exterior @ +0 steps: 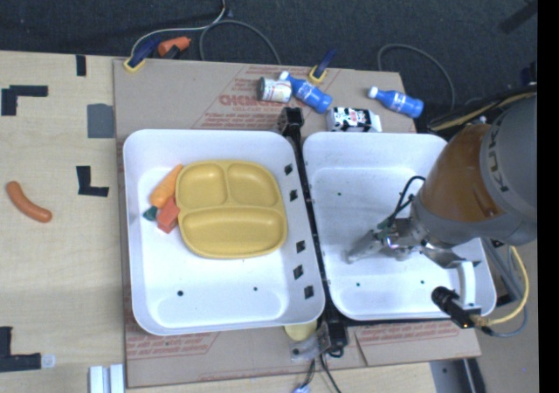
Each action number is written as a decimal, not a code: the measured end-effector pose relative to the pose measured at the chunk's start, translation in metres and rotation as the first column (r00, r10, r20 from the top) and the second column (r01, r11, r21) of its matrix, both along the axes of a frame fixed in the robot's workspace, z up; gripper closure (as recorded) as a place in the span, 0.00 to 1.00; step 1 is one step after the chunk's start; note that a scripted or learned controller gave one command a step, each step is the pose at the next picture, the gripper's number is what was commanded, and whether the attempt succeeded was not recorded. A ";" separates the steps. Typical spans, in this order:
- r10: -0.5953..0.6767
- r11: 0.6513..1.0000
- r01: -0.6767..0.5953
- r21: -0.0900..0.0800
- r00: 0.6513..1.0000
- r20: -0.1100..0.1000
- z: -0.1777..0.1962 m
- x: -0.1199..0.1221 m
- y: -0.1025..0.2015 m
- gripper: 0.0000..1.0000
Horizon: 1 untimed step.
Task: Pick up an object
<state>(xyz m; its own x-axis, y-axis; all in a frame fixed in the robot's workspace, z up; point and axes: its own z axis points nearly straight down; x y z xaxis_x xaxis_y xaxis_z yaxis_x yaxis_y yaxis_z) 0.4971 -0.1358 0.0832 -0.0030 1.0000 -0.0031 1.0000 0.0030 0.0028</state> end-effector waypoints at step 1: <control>0.000 1.000 0.000 -0.001 1.000 0.002 0.003 0.054 0.036 0.00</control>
